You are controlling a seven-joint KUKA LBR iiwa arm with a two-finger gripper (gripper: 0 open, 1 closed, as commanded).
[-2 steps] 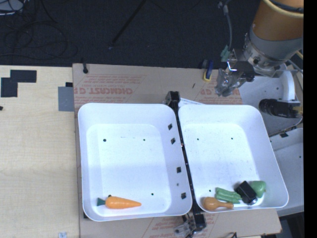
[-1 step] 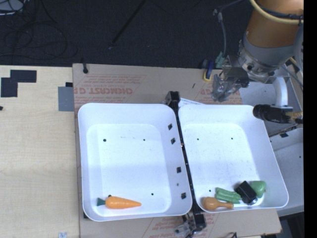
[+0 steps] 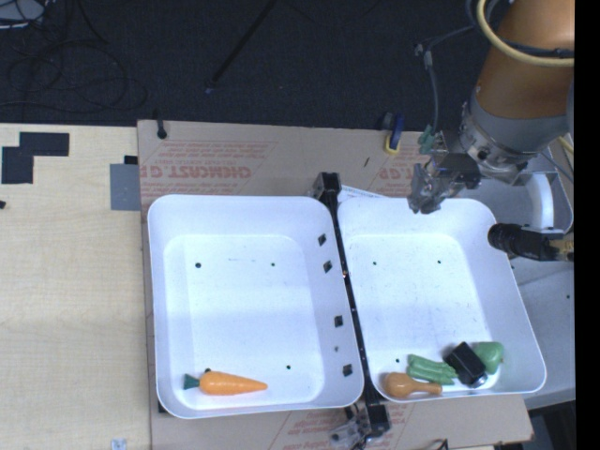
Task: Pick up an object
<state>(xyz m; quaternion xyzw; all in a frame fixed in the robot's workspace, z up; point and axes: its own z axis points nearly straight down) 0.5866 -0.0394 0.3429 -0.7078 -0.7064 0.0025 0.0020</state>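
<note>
Grey arm [image 3: 511,129], orange band, dark metal pincer [image 3: 427,200].

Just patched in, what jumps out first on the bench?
The arm's orange band dominates the top right, its hand hanging over the right bin's far rim. An orange carrot lies alone near the left bin's front edge; several small things cluster in the right bin's near corner.

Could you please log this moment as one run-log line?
gripper: above right bin far rim, holding nothing seen | carrot: left bin | step: pick pending

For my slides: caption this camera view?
Robot hand above right bin's far edge; carrot lies in left bin.
</note>
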